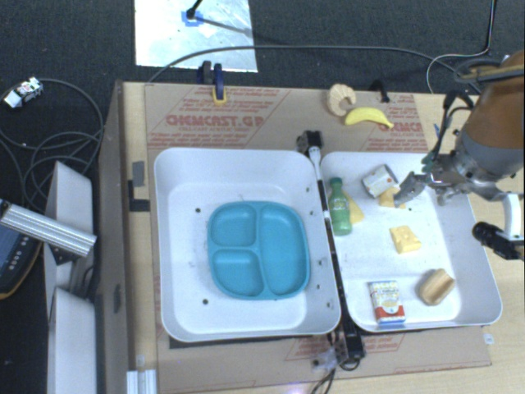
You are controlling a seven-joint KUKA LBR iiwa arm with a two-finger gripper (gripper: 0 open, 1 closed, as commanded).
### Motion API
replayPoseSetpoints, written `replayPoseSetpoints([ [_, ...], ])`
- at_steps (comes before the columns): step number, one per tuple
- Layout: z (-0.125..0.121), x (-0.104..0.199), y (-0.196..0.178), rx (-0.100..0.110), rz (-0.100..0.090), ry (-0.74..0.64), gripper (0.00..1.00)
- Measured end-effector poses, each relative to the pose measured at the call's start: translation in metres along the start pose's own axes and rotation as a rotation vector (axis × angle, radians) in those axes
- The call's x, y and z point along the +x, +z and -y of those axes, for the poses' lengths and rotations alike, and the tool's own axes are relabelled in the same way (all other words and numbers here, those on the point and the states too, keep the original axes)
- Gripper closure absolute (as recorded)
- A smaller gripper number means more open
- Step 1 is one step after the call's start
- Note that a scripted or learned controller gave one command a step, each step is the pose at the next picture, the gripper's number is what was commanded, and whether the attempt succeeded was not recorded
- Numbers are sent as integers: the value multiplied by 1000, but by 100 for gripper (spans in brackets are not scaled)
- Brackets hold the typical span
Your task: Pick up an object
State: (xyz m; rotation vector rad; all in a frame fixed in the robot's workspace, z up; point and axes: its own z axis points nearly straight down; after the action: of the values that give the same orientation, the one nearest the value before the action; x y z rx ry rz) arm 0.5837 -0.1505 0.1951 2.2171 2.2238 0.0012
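The right bin [484, 302] holds several small things: a green bottle [338, 206] lying by the left wall with a yellow piece [355, 213] against it, a grey-white box [378, 179], a small yellow wedge [387, 199], a yellow cheese block [404, 239], a brown bread roll [435, 286] and a red-and-blue carton [385, 302]. My gripper [422, 185] hangs low over the bin's upper right part, just right of the box and the wedge. Nothing is visibly held in it.
The left bin [176, 220] holds a blue divided plate [258, 249]. Behind the bins, on the bench, lie a banana [367, 117] and a beige object [340, 98]. A black clamp [310, 142] sits where the bins meet.
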Motion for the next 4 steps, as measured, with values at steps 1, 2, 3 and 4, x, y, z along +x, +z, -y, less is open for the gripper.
replayPoseSetpoints([
  [1,-45,12,81,1,0,-2,0],
  [2,47,-24,111,2,0,2,0],
  [3,-47,2,110,-2,0,-1,0],
  [4,-78,-38,82,38,-9,-3,0],
])
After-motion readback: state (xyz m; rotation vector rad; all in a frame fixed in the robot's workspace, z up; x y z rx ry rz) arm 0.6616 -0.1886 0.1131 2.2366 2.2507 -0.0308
